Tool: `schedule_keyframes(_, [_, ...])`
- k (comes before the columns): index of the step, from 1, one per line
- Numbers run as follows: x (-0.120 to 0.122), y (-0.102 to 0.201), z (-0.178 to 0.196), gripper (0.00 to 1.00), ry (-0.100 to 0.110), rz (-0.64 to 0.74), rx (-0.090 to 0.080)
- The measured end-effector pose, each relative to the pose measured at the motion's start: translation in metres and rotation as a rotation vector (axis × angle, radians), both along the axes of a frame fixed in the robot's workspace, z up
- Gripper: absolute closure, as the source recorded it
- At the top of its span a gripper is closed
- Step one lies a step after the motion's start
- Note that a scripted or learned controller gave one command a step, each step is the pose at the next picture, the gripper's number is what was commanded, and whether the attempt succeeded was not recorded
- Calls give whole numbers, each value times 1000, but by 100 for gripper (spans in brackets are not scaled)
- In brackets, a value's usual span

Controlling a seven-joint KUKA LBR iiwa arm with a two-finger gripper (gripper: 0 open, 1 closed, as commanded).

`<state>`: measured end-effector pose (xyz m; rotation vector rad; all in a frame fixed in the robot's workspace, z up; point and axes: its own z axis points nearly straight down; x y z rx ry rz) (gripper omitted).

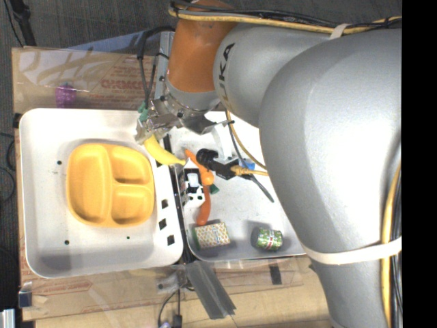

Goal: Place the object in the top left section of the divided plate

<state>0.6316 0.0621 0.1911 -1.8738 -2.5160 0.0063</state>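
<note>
— While the gripper (151,125) hangs by the far end of the border between the 2 bins, where is the object?
— I take it to be the yellow banana (164,154). Its upper end sits right under the gripper. The rest slants down and to the right across the right rim of the left bin (41,135), just beside the yellow divided plate (92,183) but not over it.
— Is it clamped?
— I cannot tell, because the wrist hides the grip. Banana and gripper look to be touching, and that is all I can say.
— So which step is this?
— My guess is the grasp or the start of the carry. Nothing has been placed, since all 3 sections of the plate are bare.
— And next?
— A move to the left over the plate, to its top left section, then a low release. The banana is long and curved, so I would line it up with the section to keep it from straddling a ridge. The orange carrot (202,210), patterned block (212,234) and green can (266,238) lie in the right bin (239,210), well apart from that path.
</note>
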Motion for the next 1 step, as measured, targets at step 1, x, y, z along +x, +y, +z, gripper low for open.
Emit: schedule_keyframes(1, [0,0,0,0,0,0,0])
